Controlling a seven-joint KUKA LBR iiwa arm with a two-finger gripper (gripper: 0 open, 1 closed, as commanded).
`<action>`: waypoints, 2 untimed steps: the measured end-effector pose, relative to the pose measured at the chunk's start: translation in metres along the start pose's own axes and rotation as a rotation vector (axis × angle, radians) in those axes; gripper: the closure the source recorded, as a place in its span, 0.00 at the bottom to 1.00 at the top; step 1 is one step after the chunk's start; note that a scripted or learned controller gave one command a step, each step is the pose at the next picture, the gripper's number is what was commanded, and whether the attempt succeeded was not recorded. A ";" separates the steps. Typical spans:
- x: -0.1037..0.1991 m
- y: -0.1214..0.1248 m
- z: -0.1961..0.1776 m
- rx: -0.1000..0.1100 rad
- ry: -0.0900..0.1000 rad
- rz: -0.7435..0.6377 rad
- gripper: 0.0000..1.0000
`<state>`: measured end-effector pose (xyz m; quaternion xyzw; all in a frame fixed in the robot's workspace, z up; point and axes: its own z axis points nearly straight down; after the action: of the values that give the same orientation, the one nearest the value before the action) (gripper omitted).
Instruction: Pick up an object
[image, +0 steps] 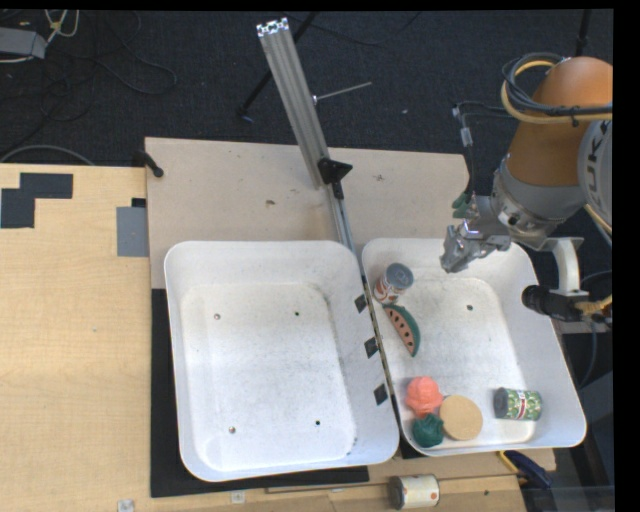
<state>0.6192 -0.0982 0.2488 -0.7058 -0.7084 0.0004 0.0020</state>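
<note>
— Two bins (200, 262) on the surface; where's the stuff?
— All in the right one: a small can (393, 282) and melon slice (404, 329) by the divider, a pink toy (423, 394), green lump (429, 431), tan disc (462, 417) and green can (517, 404) along the near edge.
— And the fingers (458, 253)?
— Above the far rim, nothing between them; can't tell the gap.

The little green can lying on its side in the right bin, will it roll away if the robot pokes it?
Probably. The green can lies on its side, so its round body could roll easily. It sits near the right bin wall, which would likely stop it. It looks small, so probably light.
</note>
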 end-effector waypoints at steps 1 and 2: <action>0.052 -0.008 0.015 0.002 0.000 0.000 1.00; 0.103 -0.017 0.027 0.003 0.000 0.000 1.00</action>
<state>0.6015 0.0049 0.2216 -0.7057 -0.7085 0.0012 0.0030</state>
